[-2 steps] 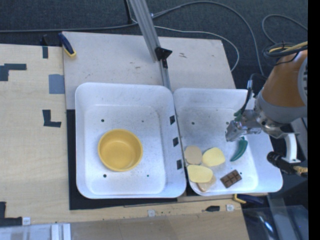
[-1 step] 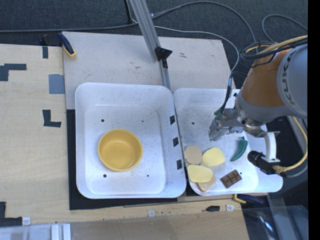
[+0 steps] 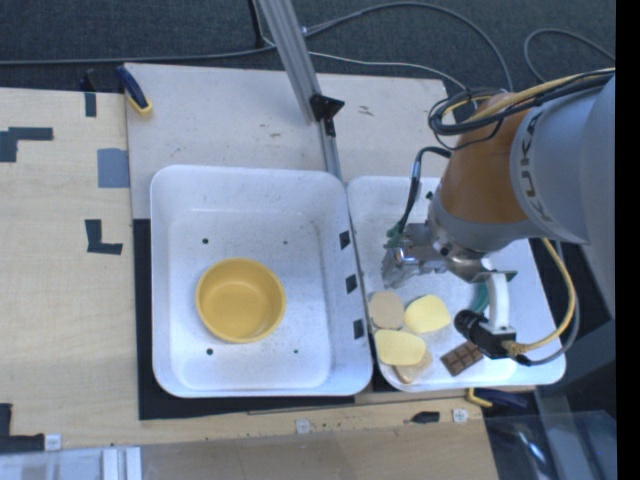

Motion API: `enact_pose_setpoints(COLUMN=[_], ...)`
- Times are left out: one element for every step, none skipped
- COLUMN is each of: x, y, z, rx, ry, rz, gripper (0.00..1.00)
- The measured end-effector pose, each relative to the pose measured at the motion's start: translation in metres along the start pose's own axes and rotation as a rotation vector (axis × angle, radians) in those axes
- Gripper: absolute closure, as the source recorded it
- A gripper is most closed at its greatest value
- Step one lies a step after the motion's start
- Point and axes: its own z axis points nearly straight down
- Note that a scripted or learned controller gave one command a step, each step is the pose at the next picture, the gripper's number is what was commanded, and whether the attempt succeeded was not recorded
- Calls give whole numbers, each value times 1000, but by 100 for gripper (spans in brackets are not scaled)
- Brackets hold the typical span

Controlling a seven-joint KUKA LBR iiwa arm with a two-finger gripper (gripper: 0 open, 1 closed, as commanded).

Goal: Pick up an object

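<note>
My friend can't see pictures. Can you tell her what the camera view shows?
A grey and orange robot arm reaches in from the right, its gripper low over the right bin, just above some pale yellow and tan pieces. The left bin holds a yellow bowl.

A blue-handled clamp [image 3: 134, 90] grips the bench [image 3: 60, 268] by a metal pole [image 3: 290, 43].

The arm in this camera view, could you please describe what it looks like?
The arm is a thick, rounded grey body with a broad orange band above the wrist and dark lettering on the grey shell. Black and yellow cables loop around it. The gripper is a small metallic part with a green spot.
</note>
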Motion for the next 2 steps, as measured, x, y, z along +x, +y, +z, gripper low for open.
enact_pose_setpoints(x=[52, 98], y=[-1, -2], z=[-17, -18], rx=[-1, 0], ry=[0, 0], rz=[1, 0], gripper=[100, 100])
